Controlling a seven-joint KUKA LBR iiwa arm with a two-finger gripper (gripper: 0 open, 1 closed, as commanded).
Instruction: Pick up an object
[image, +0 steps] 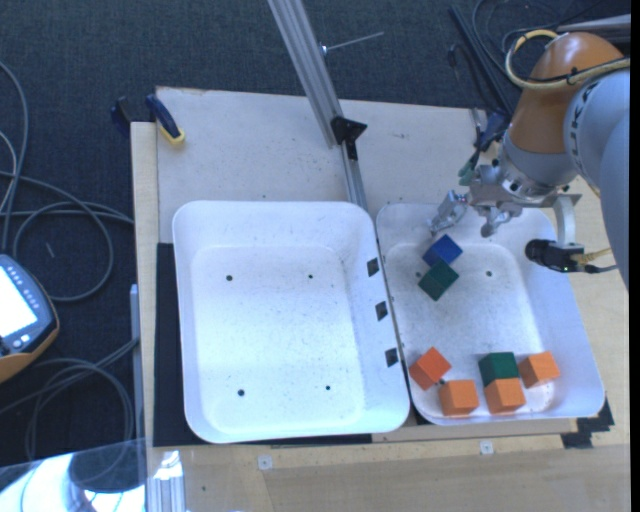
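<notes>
Metal two-finger gripper (468, 214) hangs over the far end of the right-hand shallow white plastic bin (575, 330), its fingers spread apart with nothing between them. Just near of it, toward the bin's middle, a small blue cube (443, 249) lies tilted, and a dark green cube (437, 282) sits touching or almost touching its near side. Neither cube is in the gripper's grasp. Along the near edge of the same bin lies a cluster of blocks: an orange cube (430, 366) at the left, a second orange cube (460, 397) beside it, a green cube (498, 366) with an orange cube (505, 395) just near of it, and another orange cube (539, 368) to the right. The left-hand white plastic bin (200, 240) sits alongside, separated by a shared rim. The blue cube is the closest candidate to pick up. It looks rigid, light and smooth-faced, likely wood or plastic, so it should not deform but could slip or twist if caught by its corners. Taking it across two opposite flat faces seems best, though the green neighbour crowds one side.
</notes>
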